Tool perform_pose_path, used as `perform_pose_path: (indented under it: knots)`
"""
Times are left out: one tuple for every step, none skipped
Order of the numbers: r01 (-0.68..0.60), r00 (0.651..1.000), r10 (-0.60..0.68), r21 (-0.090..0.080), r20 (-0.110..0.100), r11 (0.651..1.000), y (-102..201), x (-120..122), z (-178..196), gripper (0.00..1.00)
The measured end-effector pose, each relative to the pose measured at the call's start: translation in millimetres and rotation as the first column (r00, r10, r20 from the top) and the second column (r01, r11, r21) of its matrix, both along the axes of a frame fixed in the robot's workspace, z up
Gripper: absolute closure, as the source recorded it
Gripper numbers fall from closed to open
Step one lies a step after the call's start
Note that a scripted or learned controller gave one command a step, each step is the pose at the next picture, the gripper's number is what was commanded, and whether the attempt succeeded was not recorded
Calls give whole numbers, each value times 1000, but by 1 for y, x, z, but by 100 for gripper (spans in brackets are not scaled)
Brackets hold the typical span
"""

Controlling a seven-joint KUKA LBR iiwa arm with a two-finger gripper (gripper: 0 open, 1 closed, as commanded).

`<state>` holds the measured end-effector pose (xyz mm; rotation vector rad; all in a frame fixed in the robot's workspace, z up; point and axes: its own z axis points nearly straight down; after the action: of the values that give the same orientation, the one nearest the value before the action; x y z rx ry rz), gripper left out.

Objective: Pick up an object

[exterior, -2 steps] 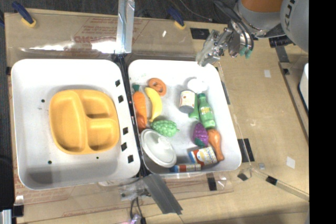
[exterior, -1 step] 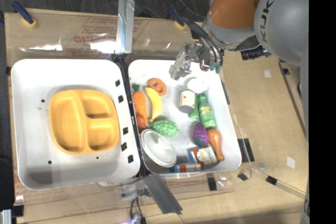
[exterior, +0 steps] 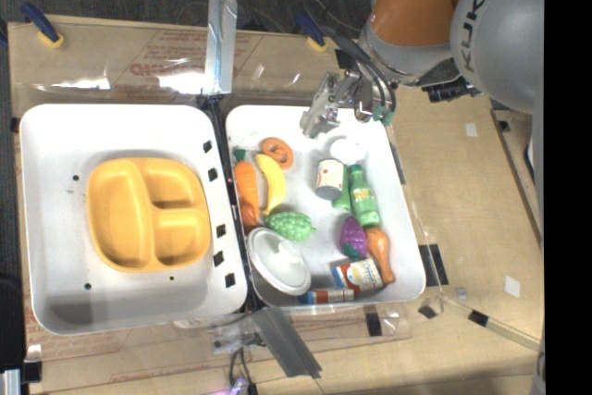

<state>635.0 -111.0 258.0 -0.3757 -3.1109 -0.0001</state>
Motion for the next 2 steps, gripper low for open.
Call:
perform_pose_path:
  knots:
    - [-4, 1000, 4, 0, -3, 1000, 1, 2, 6, 100]
    - [-343, 939, 343, 1, 2, 939, -97, -77, -11, 100]
